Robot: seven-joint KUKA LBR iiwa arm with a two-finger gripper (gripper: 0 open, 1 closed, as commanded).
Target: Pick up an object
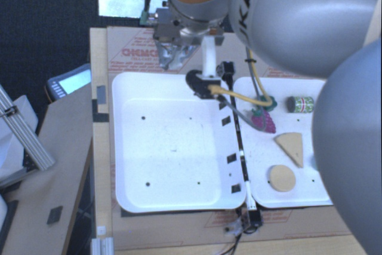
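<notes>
Hanging above the left bin's (128, 146) far edge, the end effector (173, 57) is blurred; open or closed, cannot tell. Green can (301, 104), tan wedge (290, 147) and disc (281, 178) lie in the right bin (316, 194).

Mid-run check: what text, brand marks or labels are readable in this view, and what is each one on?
"KUKA", partly visible, letters running sideways: on the grey arm.
Red lettering, roughly "CHEMCO..." with the end hidden by the tool: on the cardboard sheet under the bins.
Label on the small green can: too small to read.
Screen of the device at the left: blurred, unreadable.
</notes>
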